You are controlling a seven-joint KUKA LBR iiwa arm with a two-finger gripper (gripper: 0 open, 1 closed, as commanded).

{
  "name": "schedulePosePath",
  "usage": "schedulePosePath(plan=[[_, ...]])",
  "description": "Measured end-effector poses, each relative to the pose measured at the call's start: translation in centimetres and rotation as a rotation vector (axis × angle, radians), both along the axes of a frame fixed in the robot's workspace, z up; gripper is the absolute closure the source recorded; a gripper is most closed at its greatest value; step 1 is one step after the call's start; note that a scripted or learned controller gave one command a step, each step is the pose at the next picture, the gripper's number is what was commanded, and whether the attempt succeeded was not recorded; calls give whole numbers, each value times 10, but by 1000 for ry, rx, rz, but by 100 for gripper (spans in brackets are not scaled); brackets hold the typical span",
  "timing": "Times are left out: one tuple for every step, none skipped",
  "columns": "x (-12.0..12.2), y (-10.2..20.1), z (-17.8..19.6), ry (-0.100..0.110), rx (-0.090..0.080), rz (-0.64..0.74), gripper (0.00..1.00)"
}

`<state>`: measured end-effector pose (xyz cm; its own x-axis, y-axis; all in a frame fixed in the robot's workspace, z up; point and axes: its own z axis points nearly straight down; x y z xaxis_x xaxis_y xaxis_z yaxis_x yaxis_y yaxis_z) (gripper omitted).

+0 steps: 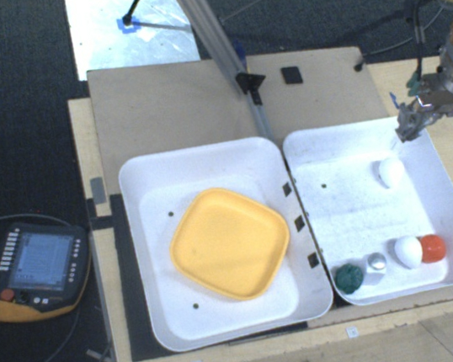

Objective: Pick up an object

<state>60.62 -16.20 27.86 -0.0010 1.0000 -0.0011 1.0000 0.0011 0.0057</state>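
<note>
The right bin [358,206] holds a white ball [389,171] near its far right side. Along its near edge sit a dark green ball [348,277], a small grey object [376,263], a white egg-shaped object [407,251] and an orange-red ball [432,248]. A yellow square plate [229,242] lies in the left bin [153,230]. My gripper [409,123] hangs over the far right rim of the right bin, up and to the right of the white ball, with nothing seen between its fingers.
A teach pendant [31,268] lies on the floor at the left. A grey metal pole [216,33] slants across the cardboard behind the bins. Black cables [417,13] run at the top right, near the arm.
</note>
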Motion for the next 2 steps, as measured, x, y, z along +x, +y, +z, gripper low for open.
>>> schedulePosePath(plan=[[16, 55, -5, 5, 2, 4, 100], [15, 114, -17, 5, 2, 4, 100]])
